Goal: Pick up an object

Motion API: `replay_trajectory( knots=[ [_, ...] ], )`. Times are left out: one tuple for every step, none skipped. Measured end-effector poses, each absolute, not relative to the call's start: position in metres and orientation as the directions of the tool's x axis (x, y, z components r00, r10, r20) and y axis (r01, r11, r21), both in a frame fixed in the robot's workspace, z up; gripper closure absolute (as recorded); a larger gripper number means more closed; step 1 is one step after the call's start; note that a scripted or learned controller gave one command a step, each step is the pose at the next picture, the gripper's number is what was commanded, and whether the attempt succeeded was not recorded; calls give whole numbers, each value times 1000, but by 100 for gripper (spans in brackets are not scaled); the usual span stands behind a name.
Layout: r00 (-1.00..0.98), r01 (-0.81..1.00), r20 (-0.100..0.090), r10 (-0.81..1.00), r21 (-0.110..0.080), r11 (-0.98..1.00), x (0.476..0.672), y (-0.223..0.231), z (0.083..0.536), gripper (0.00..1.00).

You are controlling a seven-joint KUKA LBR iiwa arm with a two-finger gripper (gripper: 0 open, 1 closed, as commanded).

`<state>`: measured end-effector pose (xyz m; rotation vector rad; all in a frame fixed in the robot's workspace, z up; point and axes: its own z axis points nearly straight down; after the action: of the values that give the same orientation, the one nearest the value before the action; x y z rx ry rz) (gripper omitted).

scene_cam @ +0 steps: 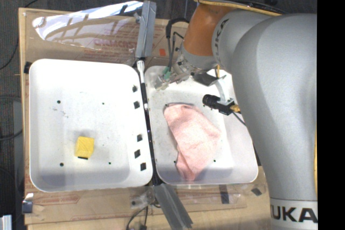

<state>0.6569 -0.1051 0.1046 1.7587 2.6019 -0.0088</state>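
Pincer [163,81] down at the far left corner of the right bin [242,167], close to the rim; too blurred and small to tell its state, and nothing seen gripped. Just in front of it, a pink cloth [191,140] lying crumpled on the floor of that bin, stretching toward the near edge, apart from the pincer. Grey arm [269,89] looming over the bin's right side. Over in the left bin [48,75], a small yellow block [84,147] toward the near side.
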Motion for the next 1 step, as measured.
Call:
replay_trajectory(
  knots=[
    [-370,929,-8,929,-7,370,656,-108,105,0]
  ],
)
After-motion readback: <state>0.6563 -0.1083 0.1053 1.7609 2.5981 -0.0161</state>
